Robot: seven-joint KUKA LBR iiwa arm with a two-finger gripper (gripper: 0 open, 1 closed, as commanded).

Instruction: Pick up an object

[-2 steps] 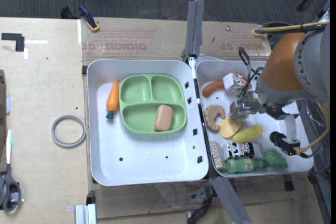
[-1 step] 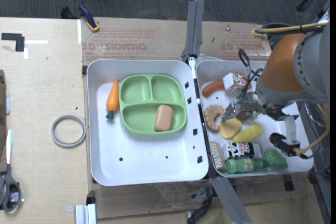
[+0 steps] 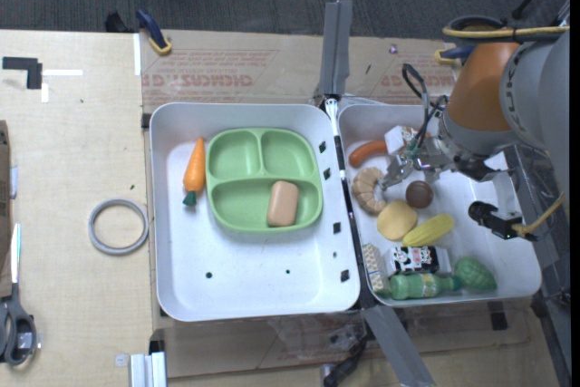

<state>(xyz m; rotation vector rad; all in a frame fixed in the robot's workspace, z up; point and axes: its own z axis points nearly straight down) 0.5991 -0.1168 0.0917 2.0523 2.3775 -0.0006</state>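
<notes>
Over the right bin (image 3: pixel 517 281) the claw (image 3: pixel 399 169) hangs low from the grey arm (image 3: pixel 535 95), its metal fingers pointing toward the bin's left wall. Whether those fingers are spread or closed cannot be told from this slant, and nothing can be seen between them.

Objects nearest the claw: a croissant-shaped pastry (image 3: pixel 368 189) lies just left of and below the fingertips, close enough that contact cannot be ruled out. A red sausage (image 3: pixel 367 151) lies just above and to the left, near the bin's upper left corner. A dark brown round item (image 3: pixel 419 193) sits just right of and below the claw. A pale yellow potato-like piece (image 3: pixel 396 219) rests below the pastry, touching a yellow banana-like piece (image 3: pixel 428 229) at its right.

Farther down the bin: a small black-and-white carton (image 3: pixel 412 259), a green bottle (image 3: pixel 420 286) lying on its side along the lower wall, and a green leafy vegetable (image 3: pixel 475 275) at the bottle's right end.

Left bin (image 3: pixel 245 295): a green divided plate (image 3: pixel 263 181) carrying a tan bread-like piece (image 3: pixel 283 203) in its lower compartment; an orange carrot (image 3: pixel 194 168) lies just beside the plate's left rim.

Bench (image 3: pixel 63 149): a grey tape ring (image 3: pixel 118 226) lies left of the left bin, and scissors (image 3: pixel 15 322) lie at the far left edge.
</notes>
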